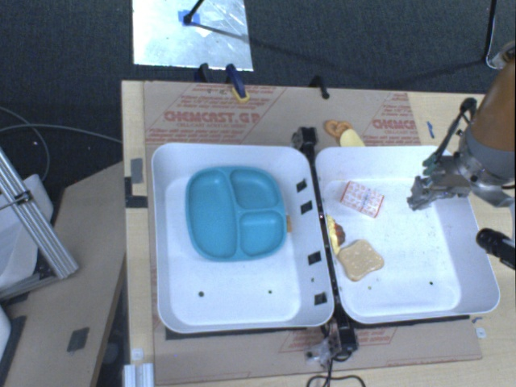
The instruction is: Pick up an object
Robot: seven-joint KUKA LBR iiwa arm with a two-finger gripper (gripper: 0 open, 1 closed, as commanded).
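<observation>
Over the right bin (476, 285) I see my gripper (419, 193) hanging above its far right part, holding nothing, though I cannot tell how its fingers stand. Well to its left a small red-and-white printed card (361, 198) lies flat on the bin floor, and nearer me a toast slice (359, 260) lies beside the divider. A blue divided plate (236, 213) sits in the left bin (173, 297).
</observation>
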